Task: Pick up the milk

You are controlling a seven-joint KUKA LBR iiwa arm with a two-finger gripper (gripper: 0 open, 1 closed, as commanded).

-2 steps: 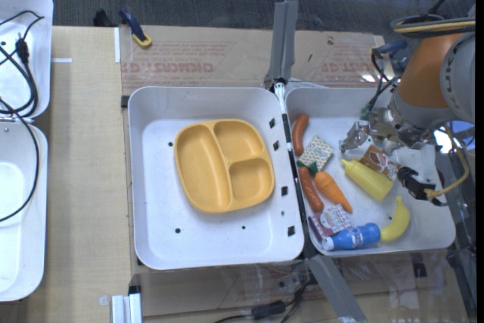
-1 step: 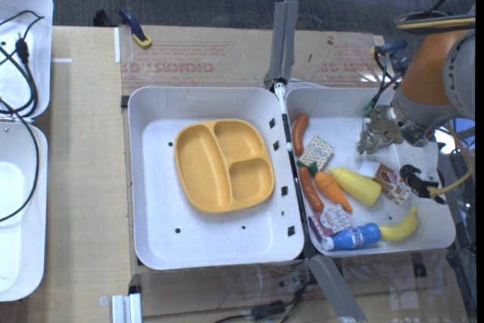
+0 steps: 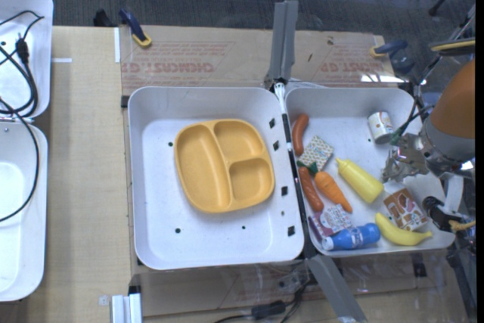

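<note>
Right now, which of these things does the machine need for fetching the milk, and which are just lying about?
For the job: end effector; small carton, probably the milk; right bin.

Lying about: yellow plate; carrot; banana; mustard bottle; blue bottle.

The arm (image 3: 459,113) is running off the right edge, its upper part cut away. The gripper (image 3: 401,160) is blurring into wires, too small to read. The white tubs (image 3: 19,155) are getting cropped at left.
</note>
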